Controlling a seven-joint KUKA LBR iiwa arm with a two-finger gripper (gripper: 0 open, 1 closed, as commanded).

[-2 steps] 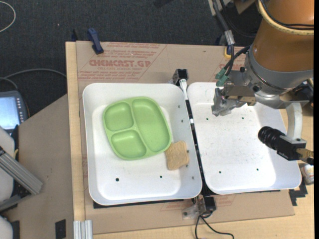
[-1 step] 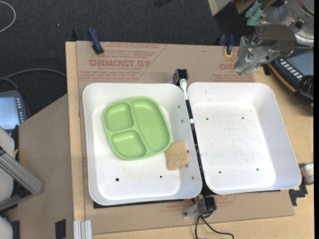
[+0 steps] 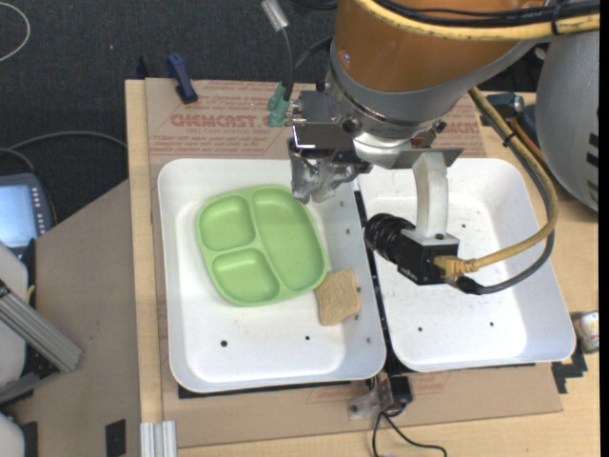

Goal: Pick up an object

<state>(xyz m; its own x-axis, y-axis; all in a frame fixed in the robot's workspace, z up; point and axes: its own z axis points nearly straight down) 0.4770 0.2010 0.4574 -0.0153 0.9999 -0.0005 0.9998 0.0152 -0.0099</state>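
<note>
A light green divided plate (image 3: 259, 246) lies flat in the left bin (image 3: 190, 350), a little left of the bin's middle. A tan, roughly square piece like a sponge or slice of bread (image 3: 338, 298) rests just off the plate's lower right corner, near the wall between the bins. My gripper (image 3: 314, 184) hangs below the grey and orange wrist, over the back right part of the left bin, just above the plate's far right edge. Nothing is seen held in it. The wrist hides the back of both bins.
The right bin (image 3: 495, 341) stands beside the left one. A black unit (image 3: 404, 250) with a yellow cable (image 3: 514, 250), fixed to the arm, hangs over its left side. Both bins rest on a cardboard sheet (image 3: 219, 112); a blue clamp (image 3: 181, 76) sits at its back left.
</note>
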